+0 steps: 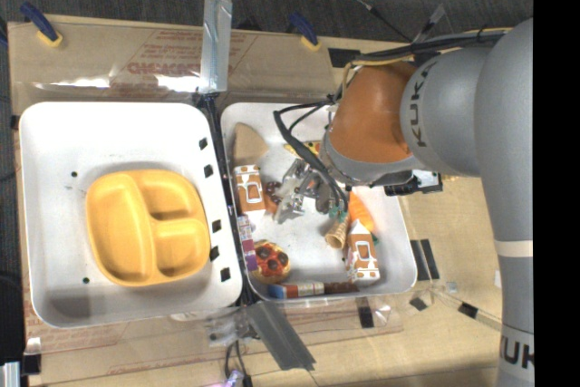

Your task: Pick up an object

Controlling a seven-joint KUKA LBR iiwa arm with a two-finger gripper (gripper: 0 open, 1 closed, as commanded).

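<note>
Arm sits nearest the lens, big grey tube at right of frame w/ glossy orange band, bent in over the right bin. Gripper hangs mid-frame, low among the clutter; metallic, angular, but can't tell the jaw state, too much overlap w/ items below.

No set target, any item will do. Candidates, all in right bin:
- carton, small, flat-sided, brown/white print, just left of gripper.
- 2nd carton, lower right.
- cone, tan, tapered, near gripper's right.
- round fruit-tart toy, glossy, lower centre.
- marker, thin, along bottom wall.

Left bin: yellow tray, smooth plastic, rounded, split into compartments.

Step, as I judge it: descent/approach over the pile, grasp not confirmed. Next move prob needs a clean close on one piece, then a straight lift; the rigid carton looks easiest, the cone may slip out.
</note>
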